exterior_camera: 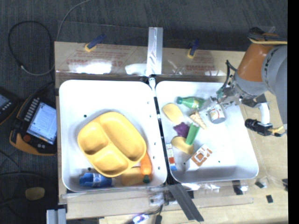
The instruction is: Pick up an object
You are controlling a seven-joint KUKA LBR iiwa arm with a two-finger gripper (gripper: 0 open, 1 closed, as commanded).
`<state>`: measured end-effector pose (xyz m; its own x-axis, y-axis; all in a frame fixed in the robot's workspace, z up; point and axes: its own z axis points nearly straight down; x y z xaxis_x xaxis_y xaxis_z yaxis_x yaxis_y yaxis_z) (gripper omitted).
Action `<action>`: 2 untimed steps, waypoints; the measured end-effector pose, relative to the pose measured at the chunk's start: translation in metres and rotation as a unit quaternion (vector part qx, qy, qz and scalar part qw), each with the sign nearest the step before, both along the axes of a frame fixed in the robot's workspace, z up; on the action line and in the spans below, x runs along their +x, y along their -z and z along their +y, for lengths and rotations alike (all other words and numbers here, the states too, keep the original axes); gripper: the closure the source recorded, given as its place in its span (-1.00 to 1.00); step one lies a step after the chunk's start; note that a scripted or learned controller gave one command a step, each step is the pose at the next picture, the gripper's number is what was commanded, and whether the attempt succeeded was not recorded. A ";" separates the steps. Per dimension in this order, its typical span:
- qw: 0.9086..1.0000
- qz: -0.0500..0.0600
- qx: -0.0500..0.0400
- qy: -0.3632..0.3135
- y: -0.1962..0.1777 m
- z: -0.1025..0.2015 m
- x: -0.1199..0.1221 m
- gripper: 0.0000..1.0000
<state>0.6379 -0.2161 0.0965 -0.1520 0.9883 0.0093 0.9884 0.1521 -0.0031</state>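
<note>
My gripper point(218, 104) reaches into the right bin point(233, 164) from the upper right and sits low over its back middle. A small grey and white round piece point(216, 115) lies right under its tip. Just left of the tip lie a green bottle point(190, 101) and a pale wedge-shaped item point(198, 120). Further left are a yellow oval point(171, 110), a purple eggplant-like piece point(181, 129), a green stick point(192, 133), a yellow piece point(181, 144) and a small orange and white box point(201, 156).
The left bin point(74, 94) holds a yellow divided plate point(111, 143), an orange carrot-like item point(146, 164) and a blue object point(95, 179) along its front wall. A black and white fitting point(260, 123) juts over the right bin's right rim.
</note>
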 end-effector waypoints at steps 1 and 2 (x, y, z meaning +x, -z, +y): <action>1.000 0.000 -0.002 -0.001 -0.007 0.000 0.001 1.00; 0.998 0.000 -0.005 0.056 -0.092 0.064 0.023 1.00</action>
